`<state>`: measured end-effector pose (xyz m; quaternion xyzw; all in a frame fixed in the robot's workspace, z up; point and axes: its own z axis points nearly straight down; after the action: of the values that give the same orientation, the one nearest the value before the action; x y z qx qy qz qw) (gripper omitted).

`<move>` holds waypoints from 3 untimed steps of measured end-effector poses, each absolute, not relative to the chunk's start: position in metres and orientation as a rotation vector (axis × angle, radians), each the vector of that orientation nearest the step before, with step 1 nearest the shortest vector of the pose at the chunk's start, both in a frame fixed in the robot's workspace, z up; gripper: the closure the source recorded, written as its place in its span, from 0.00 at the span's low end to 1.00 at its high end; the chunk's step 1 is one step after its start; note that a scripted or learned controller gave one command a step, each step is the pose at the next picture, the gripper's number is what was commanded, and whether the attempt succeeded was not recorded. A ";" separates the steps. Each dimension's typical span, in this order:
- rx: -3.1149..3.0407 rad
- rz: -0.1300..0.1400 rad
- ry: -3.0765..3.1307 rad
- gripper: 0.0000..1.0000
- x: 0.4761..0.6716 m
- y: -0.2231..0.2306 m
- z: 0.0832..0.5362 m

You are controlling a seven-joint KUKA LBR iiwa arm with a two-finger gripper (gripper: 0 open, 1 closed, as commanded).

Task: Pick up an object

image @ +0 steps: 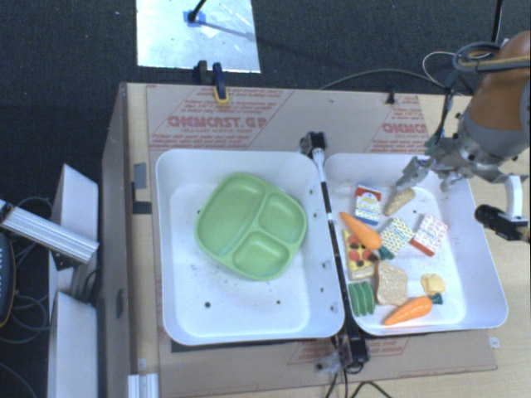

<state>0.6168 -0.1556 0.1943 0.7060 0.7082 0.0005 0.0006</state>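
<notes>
grey arm (489, 143) with orange band, cables looping above.

Arm (506, 89) cropped at right edge

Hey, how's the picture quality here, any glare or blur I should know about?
Camera view: bright glare washes out the shiny sheet beyond the bench; the white bins are evenly lit with soft shadows; the gripper and orange-banded arm look slightly smeared; the toy food is small and a little soft.
</notes>
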 end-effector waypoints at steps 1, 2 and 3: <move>2.217 0.001 2.226 0.00 0.610 -0.087 0.084; 2.214 0.003 2.225 0.00 0.645 -0.109 0.085; 2.211 0.005 2.227 1.00 0.646 -0.109 0.096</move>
<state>0.6457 -0.1091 0.0961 0.7046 0.7096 0.0017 0.0020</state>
